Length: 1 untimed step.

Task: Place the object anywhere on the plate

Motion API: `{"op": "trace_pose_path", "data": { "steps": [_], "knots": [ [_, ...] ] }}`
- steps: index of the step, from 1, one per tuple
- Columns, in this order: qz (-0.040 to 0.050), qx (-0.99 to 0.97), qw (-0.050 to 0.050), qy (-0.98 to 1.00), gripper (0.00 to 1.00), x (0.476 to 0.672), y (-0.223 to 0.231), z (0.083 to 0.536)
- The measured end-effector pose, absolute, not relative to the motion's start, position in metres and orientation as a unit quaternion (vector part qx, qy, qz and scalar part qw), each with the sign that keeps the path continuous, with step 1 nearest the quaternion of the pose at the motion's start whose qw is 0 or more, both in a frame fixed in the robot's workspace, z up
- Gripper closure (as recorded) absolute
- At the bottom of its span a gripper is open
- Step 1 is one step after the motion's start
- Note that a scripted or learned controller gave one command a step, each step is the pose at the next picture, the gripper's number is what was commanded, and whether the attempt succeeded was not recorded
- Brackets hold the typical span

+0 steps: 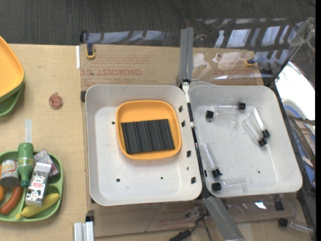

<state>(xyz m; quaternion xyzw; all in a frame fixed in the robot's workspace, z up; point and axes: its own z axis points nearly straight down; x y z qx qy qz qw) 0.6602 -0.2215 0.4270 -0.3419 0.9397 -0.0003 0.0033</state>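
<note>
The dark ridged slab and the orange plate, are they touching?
Touching. The camera view shows the slab lying flat inside the plate, orange rim showing all around it.

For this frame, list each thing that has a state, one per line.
Square orange plate: in the left white bin, carrying a dark ribbed slab.
Clear plastic tubes with black caps: capped, lying flat, scattered in the right white bin.
Green plate of toy food: loaded, on the bench at left.
</note>
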Motion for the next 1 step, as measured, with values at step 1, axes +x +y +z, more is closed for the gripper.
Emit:
{"op": "trace_pose_path", "data": {
  "steps": [1],
  "knots": [
    [0.0001, -0.492, 0.003, 0.871, 0.00, 0.6602, -0.2215, 0.4418]
  ]
}}
